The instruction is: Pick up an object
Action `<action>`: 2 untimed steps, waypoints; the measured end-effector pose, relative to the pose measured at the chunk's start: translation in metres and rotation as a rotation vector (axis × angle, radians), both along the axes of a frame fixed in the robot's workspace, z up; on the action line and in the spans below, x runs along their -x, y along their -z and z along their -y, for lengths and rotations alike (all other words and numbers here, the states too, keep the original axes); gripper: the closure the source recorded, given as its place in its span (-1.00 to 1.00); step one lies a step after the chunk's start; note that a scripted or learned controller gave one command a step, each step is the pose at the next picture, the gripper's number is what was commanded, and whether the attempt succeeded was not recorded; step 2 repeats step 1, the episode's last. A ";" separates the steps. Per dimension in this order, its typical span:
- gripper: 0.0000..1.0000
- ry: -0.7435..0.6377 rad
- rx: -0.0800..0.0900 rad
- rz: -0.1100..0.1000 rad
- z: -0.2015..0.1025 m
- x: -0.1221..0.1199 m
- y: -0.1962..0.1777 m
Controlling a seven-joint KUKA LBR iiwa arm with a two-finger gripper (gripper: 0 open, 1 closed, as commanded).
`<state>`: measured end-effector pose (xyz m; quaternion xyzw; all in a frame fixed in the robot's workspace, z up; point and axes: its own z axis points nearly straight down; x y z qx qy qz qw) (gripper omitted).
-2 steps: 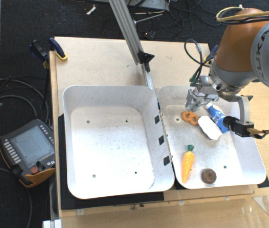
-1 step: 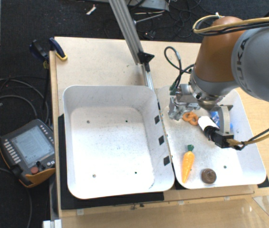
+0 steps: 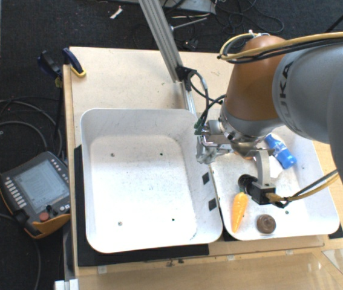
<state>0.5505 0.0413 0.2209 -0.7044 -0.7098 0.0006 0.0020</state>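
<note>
Wooden bench (image 3: 123, 83) first, with two white bins side by side on it. Big grey arm (image 3: 304, 83) with an orange band, coming in from the right. Hangs over the right bin (image 3: 316, 215) and hides most of its back part. Left bin (image 3: 135, 180) just beside it, touching along the middle wall.

Long silver rail (image 3: 162, 32) slanting down to the back of the bins. Grey hand controller (image 3: 35, 192) on the dark floor, well off to the left.

Gripper (image 3: 210, 148) low at the wall between the two bins, under the orange band. Cannot tell if wide or narrow from here.

Things to pick, all in the right bin. Small blue and white bottle (image 3: 281, 152) tucked close under the arm, partly blocked by it. Orange toy carrot (image 3: 239, 210) near the front, lying free. Brown round thing (image 3: 266, 223) just beside the carrot, at the front edge.
</note>
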 end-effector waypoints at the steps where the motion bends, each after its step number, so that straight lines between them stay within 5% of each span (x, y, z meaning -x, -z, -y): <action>1: 1.00 0.000 0.001 0.000 -0.039 0.027 -0.002; 2: 1.00 0.000 0.001 0.000 -0.039 0.027 -0.002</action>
